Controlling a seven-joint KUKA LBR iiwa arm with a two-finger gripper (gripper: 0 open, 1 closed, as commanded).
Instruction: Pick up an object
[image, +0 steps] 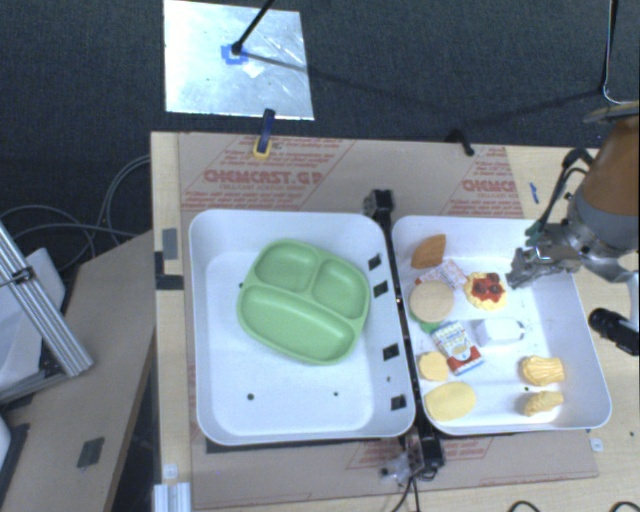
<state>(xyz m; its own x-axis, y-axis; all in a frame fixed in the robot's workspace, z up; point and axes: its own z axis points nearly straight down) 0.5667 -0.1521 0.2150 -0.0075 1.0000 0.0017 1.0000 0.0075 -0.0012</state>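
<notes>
- Up by the right bin's (590, 345) far right wall hangs the gripper (522, 272), low over the bin and just beside a small red and yellow toy (486, 290).
- Lots of white floor is bare in the left bin (215, 330) all around the green tray (303, 299). The right bin is crowded, with a bare patch near its right wall.
- The arm (612, 195) is cut off at the right side of the view. I cannot tell if the gripper is open or shut, because it is small and dark.
- The left bin has just the green tray, which has three parts.
- The right bin has toy food: a brown piece (430, 250) at the top, a tan disc (432, 301), a little box (455, 344), a clear packet (500, 329), a yellow oval (451, 402), and two yellow lumps (541, 371) near the front right corner.
</notes>
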